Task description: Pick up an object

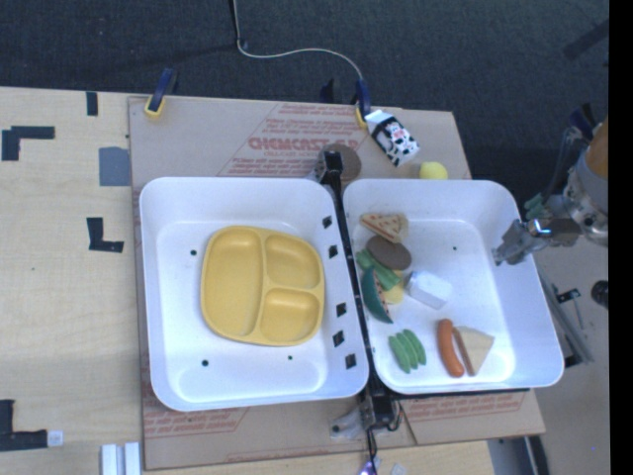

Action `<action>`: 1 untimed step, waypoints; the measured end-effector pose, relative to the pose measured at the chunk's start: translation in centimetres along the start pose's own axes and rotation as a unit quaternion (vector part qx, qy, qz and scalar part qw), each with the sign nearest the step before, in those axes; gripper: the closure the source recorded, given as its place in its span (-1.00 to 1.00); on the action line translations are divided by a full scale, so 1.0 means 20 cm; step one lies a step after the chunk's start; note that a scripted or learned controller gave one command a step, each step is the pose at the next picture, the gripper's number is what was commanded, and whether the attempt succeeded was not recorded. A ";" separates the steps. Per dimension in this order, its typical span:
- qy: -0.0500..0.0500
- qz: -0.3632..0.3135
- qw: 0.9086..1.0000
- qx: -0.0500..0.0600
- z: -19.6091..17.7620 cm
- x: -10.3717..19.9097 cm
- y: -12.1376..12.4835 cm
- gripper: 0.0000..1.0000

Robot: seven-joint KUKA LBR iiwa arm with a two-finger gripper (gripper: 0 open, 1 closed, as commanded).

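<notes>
Gripper (514, 240) at right bin (495, 198) rim, apart from hot dog (450, 348)

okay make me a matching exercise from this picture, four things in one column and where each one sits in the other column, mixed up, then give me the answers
Things:
1. yellow tray
2. hot dog
3. green pea pod
4. lemon

Places:
A. on the cardboard behind the right bin
B. near the front of the right bin, left of the hot dog
C. in the left bin
D. front right part of the right bin, beside a bread wedge

Pairs: 1-C, 2-D, 3-B, 4-A
</notes>
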State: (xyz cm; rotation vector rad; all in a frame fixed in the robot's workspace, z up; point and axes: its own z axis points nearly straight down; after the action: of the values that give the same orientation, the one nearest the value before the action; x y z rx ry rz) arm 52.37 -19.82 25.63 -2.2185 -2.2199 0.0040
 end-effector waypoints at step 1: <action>0.004 0.000 1.000 0.008 0.74 0.15 -0.22 -1.00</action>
State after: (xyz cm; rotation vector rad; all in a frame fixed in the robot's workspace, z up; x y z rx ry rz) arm 47.81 -16.74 10.77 -2.2075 -2.2076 0.0129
